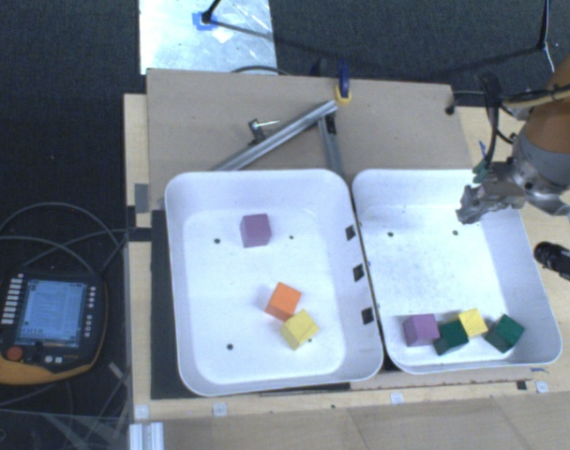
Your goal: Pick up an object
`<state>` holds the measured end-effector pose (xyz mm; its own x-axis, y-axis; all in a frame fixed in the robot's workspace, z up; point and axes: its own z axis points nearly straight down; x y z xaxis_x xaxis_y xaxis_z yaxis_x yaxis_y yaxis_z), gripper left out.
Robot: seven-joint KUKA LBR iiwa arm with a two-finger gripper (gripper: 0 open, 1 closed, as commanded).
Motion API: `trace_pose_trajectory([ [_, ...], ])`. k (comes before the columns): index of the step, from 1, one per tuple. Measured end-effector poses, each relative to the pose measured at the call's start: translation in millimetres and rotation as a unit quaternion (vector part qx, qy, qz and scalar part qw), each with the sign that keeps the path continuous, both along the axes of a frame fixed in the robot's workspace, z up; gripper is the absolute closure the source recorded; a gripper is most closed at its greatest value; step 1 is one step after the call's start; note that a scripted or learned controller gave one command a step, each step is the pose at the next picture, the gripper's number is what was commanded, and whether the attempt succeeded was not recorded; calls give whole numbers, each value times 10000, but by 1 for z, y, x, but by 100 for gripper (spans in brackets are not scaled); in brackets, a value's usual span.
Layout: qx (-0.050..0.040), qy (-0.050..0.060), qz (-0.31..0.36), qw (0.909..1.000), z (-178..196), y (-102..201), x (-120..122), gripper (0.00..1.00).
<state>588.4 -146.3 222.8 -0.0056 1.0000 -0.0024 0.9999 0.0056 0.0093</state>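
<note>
My gripper hangs over the back right part of the right bin, with nothing seen between its fingers. Along that bin's front wall lie a purple cube, a dark green cube, a yellow cube and another green cube. The left bin holds a purple cube near its back, and an orange cube touching a yellow cube nearer the front.
A metal bar lies slanted on the brown board behind the bins. A teach pendant with cables sits on the floor at the left. The wrist rises at the right edge above the right bin.
</note>
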Motion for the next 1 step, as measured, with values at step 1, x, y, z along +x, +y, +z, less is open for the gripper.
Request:
trace_pose_trajectory([
  [1, 3, 14, -3, 10000, 37, 0, 2, 100],
])
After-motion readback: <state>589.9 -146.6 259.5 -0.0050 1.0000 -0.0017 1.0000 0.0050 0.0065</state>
